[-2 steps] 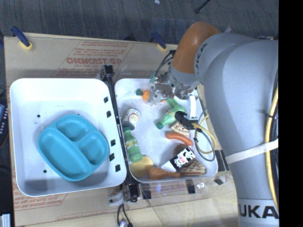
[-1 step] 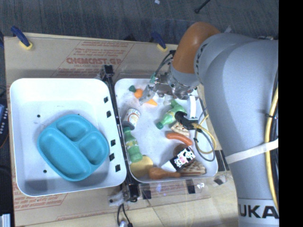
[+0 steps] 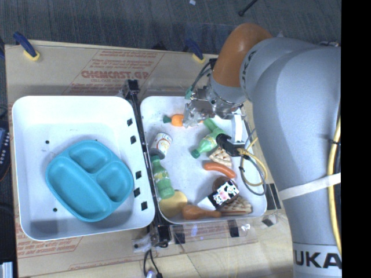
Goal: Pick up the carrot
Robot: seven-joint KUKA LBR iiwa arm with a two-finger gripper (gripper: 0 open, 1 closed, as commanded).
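Note:
The carrot [image 3: 175, 120] is small and orange with a green stub on its left end. It lies at the far end of the right bin [image 3: 152, 108], near the back wall. My gripper [image 3: 193, 113] hangs low just to the right of the carrot, touching or nearly touching its right end. The wrist and the grey arm with its orange band cover what is behind it. I see the carrot resting on the bin floor, not lifted.
The right bin also holds a small can [image 3: 162, 142], a green bottle [image 3: 206, 144], a second green bottle [image 3: 160, 179], a sausage [image 3: 219, 168], a cow-patterned carton [image 3: 225, 194] and bread pieces [image 3: 200, 212]. A blue divided plate [image 3: 90, 179] lies in the left bin [image 3: 29, 120].

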